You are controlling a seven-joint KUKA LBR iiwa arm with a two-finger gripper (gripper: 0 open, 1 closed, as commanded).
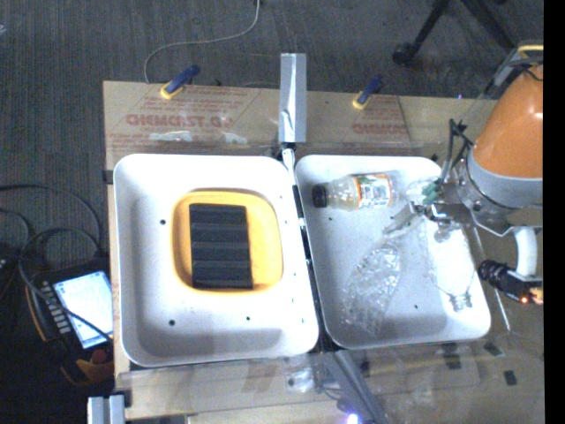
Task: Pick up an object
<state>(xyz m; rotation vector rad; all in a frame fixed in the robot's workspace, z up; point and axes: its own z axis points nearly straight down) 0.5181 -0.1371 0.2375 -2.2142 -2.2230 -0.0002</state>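
Note:
In the right bin (415, 325), a small bottle (355, 192) with amber liquid, an orange label and a black cap lies on its side near the far wall. A crumpled clear plastic bottle (372, 281) lies in the bin's middle. Another clear bottle (450, 265) lies along the right wall, cap toward the front. My gripper (425, 208) hangs low over the bin's far right corner, just right of the amber bottle and above the top of the right clear bottle. The glare and clear plastic hide what it touches.
The left bin (141, 263) holds a yellow dish with a black ridged block (220, 246) in it. A metal post (292, 95) stands behind the bins' shared wall. Two clamps (179, 81) sit on the board behind. A tablet (81, 303) and cables lie at the left.

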